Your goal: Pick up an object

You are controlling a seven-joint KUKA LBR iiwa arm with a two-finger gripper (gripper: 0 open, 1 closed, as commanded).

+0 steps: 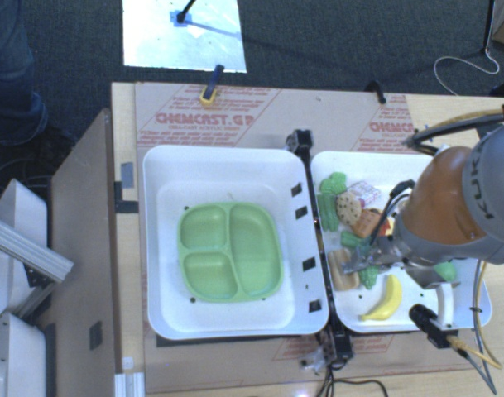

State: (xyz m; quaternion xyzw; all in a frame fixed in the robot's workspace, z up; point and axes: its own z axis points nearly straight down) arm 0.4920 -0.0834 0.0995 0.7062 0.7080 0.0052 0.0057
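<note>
At the near edge of the right bin [483, 308] a banana [385, 299] lies curved on the white floor, just on the near side of the gripper [363, 259] and a little to its right. The gripper hangs low over the left part of that bin, its dark metal tip down among the toy food; whether it is spread or closed cannot be made out, and nothing can be seen clamped in it. Right under and beside the tip lie a tan slice of bread [343, 270] and a small green piece [368, 276], too crowded to tell if either touches it. Just beyond the tip sit an orange-brown piece [367, 221], a cookie [348, 207] with dark chips, a green vegetable [332, 190] and a small printed packet [366, 193]. The grey and orange arm [450, 201] covers the bin's right side. In the left bin [227, 165] a green divided plate [230, 251] lies flat near the middle.
</note>
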